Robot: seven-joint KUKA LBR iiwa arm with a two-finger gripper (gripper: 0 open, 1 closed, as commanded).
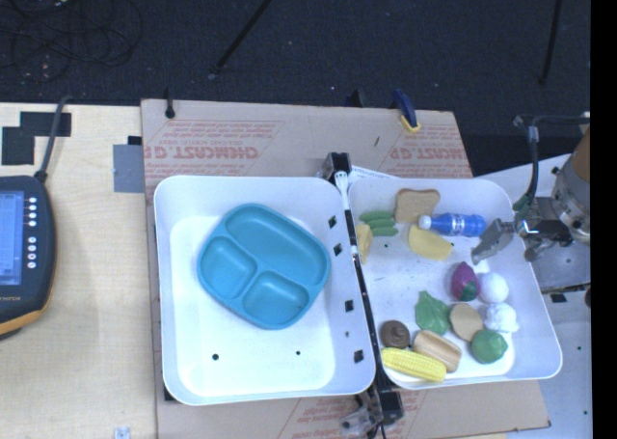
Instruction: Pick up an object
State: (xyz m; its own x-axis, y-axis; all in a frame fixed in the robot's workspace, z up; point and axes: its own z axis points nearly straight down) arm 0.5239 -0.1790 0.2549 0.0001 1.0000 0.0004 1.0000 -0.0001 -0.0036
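My gripper (pixel 511 240) reaches in over the right rim of the right bin (pixel 536 370), its two fingers spread open with nothing between them. It hangs just right of a blue bottle (pixel 455 225) and above a purple vegetable (pixel 465 281) and a white ball (pixel 494 288). Further toy foods lie in this bin: a toast slice (pixel 416 204), a yellow wedge (pixel 429 242), a green pod (pixel 378 223), a green leaf (pixel 432 312), a tan potato (pixel 466 321), a lime (pixel 488 345), a hot dog (pixel 436 345) and a corn cob (pixel 415 365).
The left bin (pixel 183 370) holds a blue divided plate (pixel 262 265). A black divider (pixel 352 273) runs between the bins. A handheld control pendant (pixel 19 249) lies on the bench at far left. Cardboard (pixel 289 143) lies under both bins.
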